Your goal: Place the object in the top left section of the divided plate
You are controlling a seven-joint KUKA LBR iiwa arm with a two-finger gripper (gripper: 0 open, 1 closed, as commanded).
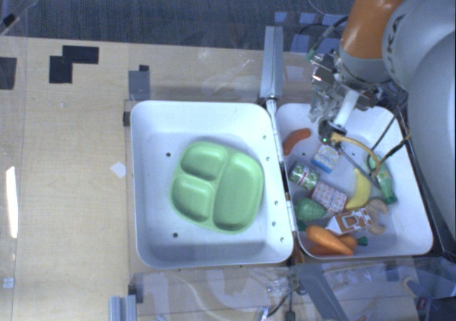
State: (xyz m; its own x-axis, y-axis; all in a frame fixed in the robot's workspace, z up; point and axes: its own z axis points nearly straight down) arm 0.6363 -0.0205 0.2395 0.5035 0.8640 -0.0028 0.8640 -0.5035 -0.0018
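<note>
The green divided plate (217, 186) lies in the left white bin (153, 134), with two small sections on its left side and one large section on its right; all three hold nothing. My gripper (324, 122) hangs over the upper left part of the right bin (417, 230), just above a small blue and white box (325, 160) and to the right of an orange-red sausage-shaped piece (296, 139). Nothing shows clearly between its tips.
The right bin also holds a green can (304, 176), a banana (361, 188), a green bottle (384, 184), a patterned box (329, 198), a green vegetable (310, 210), a carrot (329, 241) and a small carton (353, 222). A metal divider (271, 63) stands between the bins.
</note>
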